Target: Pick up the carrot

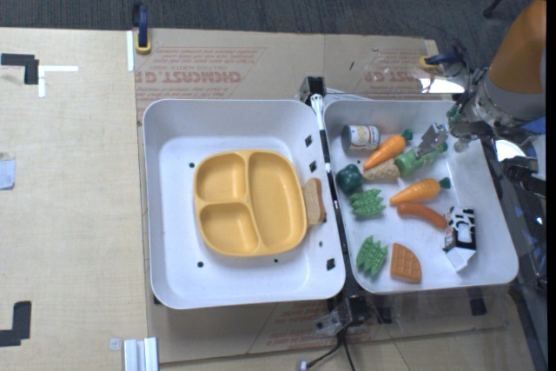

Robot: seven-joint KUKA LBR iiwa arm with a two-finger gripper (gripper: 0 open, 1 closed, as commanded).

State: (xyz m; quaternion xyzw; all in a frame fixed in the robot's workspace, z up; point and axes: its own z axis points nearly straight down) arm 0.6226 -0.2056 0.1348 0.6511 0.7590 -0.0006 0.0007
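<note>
The pincer [432,141], its opening impossible to judge, is seen poised near two carrots [384,151] [418,190] in the right bin [486,221].

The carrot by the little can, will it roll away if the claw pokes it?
Probably a bit. That carrot looks round, smooth and tapered, so it may roll in a curve or slip. It seems stiff, likely light toy plastic. The can and nearby toys might stop it.

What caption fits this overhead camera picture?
Gripper poised by two carrots in the right bin; yellow plate left.
</note>
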